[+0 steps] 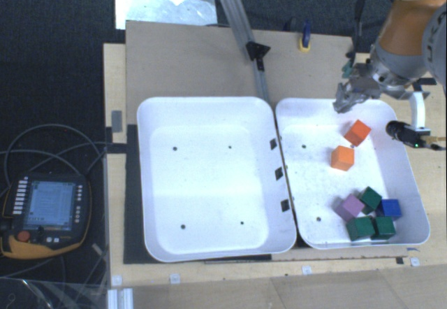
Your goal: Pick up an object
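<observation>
Item logged: orange cube [357, 132] in the right bin [307, 231], just below my gripper [344, 103], whose spread I cannot tell; I judge it light, rigid, best pinched across opposite flat faces.

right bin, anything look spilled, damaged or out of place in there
Nothing stands out. The right bin holds two orange blocks lying apart near its middle and a tight cluster at its near right corner: a purple block, green blocks and a blue block. All sit inside the rim. The pincer hangs over the far edge.
</observation>
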`<state>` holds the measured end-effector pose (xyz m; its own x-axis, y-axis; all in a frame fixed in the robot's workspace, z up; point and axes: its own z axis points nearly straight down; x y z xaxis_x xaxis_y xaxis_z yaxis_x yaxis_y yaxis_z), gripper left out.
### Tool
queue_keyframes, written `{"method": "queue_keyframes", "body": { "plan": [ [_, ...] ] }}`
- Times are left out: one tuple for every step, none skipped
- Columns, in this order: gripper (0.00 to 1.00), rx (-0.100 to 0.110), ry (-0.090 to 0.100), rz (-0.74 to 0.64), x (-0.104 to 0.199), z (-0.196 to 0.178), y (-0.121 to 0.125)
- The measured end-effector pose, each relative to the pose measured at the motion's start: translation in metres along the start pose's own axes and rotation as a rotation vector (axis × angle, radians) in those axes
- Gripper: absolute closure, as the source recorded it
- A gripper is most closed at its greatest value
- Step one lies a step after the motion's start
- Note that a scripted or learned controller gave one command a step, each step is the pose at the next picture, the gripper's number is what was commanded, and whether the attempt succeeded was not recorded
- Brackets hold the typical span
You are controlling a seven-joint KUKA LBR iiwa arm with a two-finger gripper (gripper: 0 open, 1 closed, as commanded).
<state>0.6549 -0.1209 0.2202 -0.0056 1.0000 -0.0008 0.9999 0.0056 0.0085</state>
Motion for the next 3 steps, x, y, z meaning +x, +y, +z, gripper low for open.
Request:
{"method": "queue_keyframes", "body": {
  "plan": [
    [1.00, 0.002, 0.000, 0.001, 0.000, -0.032, 0.002],
    [1.00, 0.007, 0.002, -0.004, 0.052, -0.029, 0.003],
    [1.00, 0.009, 0.003, -0.005, 0.113, -0.020, -0.011]
  ]
}}
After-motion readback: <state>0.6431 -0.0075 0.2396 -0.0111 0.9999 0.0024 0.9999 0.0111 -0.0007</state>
